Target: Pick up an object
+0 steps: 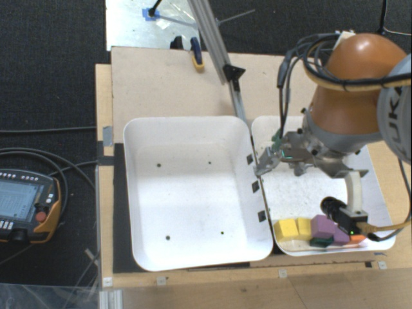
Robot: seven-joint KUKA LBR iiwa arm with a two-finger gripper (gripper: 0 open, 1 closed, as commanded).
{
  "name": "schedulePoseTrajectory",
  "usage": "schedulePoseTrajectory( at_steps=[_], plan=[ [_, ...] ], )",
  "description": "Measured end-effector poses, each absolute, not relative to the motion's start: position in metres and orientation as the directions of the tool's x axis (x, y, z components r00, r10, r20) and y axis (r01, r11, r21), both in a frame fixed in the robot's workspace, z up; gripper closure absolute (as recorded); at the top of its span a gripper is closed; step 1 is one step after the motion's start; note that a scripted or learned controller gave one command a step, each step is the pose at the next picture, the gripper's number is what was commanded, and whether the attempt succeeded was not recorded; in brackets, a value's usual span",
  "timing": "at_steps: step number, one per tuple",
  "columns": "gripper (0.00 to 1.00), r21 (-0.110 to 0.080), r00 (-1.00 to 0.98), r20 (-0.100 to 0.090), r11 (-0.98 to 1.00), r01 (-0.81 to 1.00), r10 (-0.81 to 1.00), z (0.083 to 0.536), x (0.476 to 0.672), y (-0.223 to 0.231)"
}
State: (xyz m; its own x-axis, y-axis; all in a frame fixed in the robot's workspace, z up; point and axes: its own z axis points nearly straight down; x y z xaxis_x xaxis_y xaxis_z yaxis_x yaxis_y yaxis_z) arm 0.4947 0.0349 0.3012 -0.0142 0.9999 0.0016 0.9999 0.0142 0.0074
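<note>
— In the lower right of the frame, we see a yellow block and a purple piece in the right bin.
— And the end effector?
— It's higher up, by that bin's left wall. We cannot tell if it's open or shut.

This is looking like a robotics lab: a grey-and-orange arm is reaching over a fibreboard bench that is bearing a left white bin and a right white bin. At the left, a teach pendant is lying on dark carpet with cables trailing nearby.
</note>
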Motion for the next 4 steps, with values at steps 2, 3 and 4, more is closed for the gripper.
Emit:
schedulePoseTrajectory(
  at_steps=[2,3,4],
  plan=[
    [0.0,0.009,-0.02,0.001,0.02,1.0,1.0,0.312,0.496,0.035],
    [1.0,0.012,-0.026,0.001,0.026,1.0,1.0,0.323,0.497,0.035],
    [0.0,0.011,-0.026,0.001,0.026,1.0,1.0,0.323,0.496,0.035]
  ],
)
